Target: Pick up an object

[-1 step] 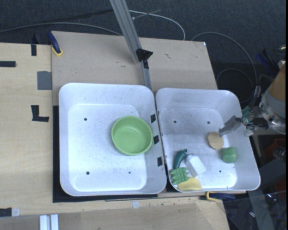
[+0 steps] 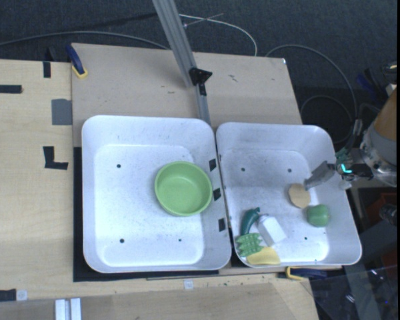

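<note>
My gripper (image 2: 316,177) reaches in from the right over the right bin (image 2: 253,142), its grey tip just above and right of a tan round piece (image 2: 298,195). A small green rounded object (image 2: 318,215) lies just below and right of that piece. Toward the bin's front lie a teal-handled green brush (image 2: 249,232), a white block (image 2: 272,231) and a yellow item (image 2: 265,257). A green bowl (image 2: 183,189) sits in the left bin (image 2: 113,145). I see nothing held in the gripper.
A grey pole (image 2: 177,35) slants down from the top to the seam between the bins. Cables (image 2: 313,52) loop over the dark floor behind and to the right. The arm's body (image 2: 383,145) stands at the right edge, beside the right bin's wall.
</note>
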{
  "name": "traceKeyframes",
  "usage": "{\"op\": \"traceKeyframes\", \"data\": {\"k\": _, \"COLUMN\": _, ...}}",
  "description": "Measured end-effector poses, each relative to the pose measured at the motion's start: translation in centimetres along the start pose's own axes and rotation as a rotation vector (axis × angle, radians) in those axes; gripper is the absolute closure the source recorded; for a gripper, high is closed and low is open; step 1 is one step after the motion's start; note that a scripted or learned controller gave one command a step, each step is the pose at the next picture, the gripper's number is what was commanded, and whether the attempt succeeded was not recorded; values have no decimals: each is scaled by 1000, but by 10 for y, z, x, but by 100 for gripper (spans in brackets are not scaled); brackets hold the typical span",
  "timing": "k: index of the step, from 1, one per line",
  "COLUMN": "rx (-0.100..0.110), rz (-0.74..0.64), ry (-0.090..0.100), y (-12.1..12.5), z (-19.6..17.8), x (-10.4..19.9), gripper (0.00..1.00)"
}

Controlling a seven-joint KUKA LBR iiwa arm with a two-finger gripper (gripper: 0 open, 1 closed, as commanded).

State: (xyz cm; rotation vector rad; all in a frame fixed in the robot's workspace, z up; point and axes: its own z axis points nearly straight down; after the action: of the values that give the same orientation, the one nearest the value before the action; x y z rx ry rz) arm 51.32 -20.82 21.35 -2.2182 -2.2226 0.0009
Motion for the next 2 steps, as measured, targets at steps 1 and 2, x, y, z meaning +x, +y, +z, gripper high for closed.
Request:
{"op": "traceKeyframes", "data": {"k": 1, "rx": 6, "rz": 1, "ry": 1, "y": -11, "z": 50, "x": 0, "gripper": 0}}
{"op": "traceKeyframes", "data": {"k": 2, "rx": 4, "rz": 1, "ry": 0, "y": -10, "z": 94, "x": -1, "gripper": 0}}
